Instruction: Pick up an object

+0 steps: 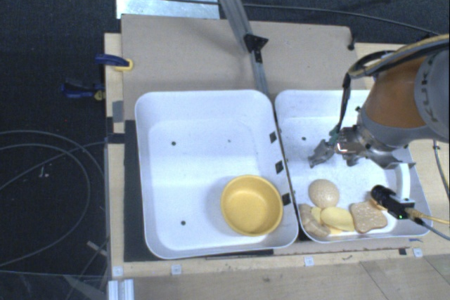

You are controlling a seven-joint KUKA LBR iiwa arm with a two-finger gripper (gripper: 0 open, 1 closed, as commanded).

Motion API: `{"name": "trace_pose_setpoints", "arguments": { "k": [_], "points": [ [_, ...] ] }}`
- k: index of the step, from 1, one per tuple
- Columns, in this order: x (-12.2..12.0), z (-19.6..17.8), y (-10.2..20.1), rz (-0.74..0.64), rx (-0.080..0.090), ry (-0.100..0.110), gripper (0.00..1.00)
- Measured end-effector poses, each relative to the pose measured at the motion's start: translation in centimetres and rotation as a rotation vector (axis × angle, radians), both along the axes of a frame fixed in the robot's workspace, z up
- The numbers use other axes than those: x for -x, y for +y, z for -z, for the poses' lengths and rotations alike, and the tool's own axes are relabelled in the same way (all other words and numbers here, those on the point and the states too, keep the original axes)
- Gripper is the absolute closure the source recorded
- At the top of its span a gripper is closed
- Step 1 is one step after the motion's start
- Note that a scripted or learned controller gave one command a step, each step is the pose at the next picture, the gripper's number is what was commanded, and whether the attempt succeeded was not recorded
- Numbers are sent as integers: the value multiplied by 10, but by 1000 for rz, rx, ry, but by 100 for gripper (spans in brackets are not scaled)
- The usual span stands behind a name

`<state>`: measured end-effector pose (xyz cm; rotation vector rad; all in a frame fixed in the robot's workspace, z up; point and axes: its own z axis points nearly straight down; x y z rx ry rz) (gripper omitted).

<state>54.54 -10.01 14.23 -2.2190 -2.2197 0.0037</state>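
the banana, toast and egg crowd the right bin's near edge, so i'd drop the gripper, fingers spread and holding nothing, straight onto the egg just below it.

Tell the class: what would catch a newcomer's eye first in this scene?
Probably the round yellow bowl, alone in the left white bin. Next, the grey arm's gripper over the right white bin, above a pale egg-shaped object clustered with other food-like items at the near edge.
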Motion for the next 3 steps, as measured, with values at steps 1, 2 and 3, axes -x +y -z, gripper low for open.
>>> {"name": "trace_pose_setpoints", "arguments": {
  "k": [1, 2, 3],
  "points": [
    [0, 52, 0, 0, 0, -1, 0],
    [-1, 39, 0, 1, 0, -5, 100],
    [6, -10, 4, -4, 1, -9, 100]
  ]
}}
